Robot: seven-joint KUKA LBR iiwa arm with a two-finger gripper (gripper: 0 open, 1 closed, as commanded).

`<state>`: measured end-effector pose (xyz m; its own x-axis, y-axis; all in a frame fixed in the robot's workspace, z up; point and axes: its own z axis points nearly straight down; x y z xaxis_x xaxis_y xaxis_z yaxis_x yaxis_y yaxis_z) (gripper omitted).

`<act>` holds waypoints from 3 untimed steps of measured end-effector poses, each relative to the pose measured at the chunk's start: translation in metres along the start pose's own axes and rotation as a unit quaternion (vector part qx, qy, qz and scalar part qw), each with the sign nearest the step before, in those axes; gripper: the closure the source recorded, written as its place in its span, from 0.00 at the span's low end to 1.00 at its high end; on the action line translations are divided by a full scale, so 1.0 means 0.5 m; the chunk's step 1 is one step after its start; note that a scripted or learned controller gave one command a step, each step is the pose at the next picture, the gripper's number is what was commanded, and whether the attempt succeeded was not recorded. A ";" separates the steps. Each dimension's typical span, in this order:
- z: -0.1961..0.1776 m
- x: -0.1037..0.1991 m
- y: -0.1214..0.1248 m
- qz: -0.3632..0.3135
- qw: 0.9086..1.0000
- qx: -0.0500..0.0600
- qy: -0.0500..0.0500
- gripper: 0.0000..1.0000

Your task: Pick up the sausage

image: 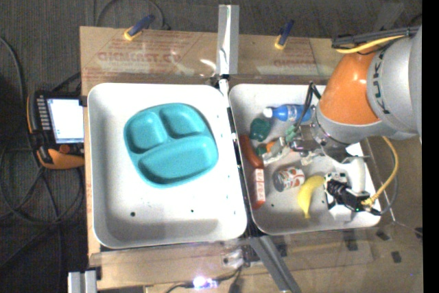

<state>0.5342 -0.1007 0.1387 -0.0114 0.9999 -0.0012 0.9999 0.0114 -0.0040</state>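
Sausage (252, 153) seen by left wall of right bin (241, 168), beside packet. Judged light, slick, firm; best gripped across mid-length. Pincer (296, 141) state can't be told.

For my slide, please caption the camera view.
KUKA arm's gripper hovers over right bin clutter near the sausage; teal tray in left bin.
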 end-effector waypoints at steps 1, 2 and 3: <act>0.076 0.010 0.100 -0.085 0.996 -0.001 0.000 0.00; -0.017 0.165 0.083 -0.041 0.999 -0.002 0.006 0.00; -0.016 0.165 0.083 -0.041 0.999 -0.002 0.006 0.00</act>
<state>0.5750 -0.0176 0.1465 -0.0927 0.9956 0.0106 0.9957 0.0927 0.0001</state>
